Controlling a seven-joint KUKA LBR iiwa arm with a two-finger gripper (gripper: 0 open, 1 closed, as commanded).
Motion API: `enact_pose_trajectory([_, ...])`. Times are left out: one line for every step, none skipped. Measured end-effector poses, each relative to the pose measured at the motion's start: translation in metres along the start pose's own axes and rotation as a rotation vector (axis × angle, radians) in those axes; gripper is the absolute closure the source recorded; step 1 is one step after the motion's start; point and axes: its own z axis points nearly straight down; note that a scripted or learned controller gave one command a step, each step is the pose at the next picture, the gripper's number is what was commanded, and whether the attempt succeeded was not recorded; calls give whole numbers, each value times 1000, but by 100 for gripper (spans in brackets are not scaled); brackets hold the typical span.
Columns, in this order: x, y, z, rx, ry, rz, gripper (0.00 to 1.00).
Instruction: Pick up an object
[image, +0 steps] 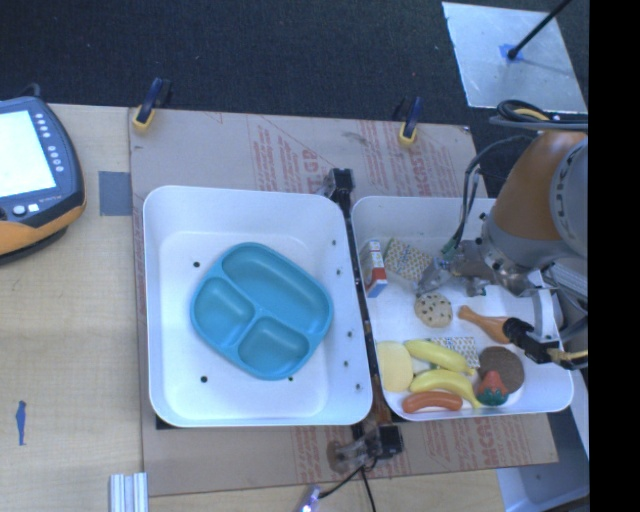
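Observation:
My gripper hangs over the middle of the right bin, reaching in from the right under the grey arm with its orange band. Its two dark fingers stand apart with nothing between them. Just below them lies a round speckled cookie. To their left are a checkered cracker and a small red and white carton. A brown drumstick lies to the lower right of the gripper.
The right bin's front holds two bananas, a yellow piece, a hot dog, a brown disc and a strawberry. The left bin holds a blue divided plate. A tablet controller lies far left.

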Motion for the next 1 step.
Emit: enact_pose_trajectory([12, 50, 1, 10, 2, -3, 0])
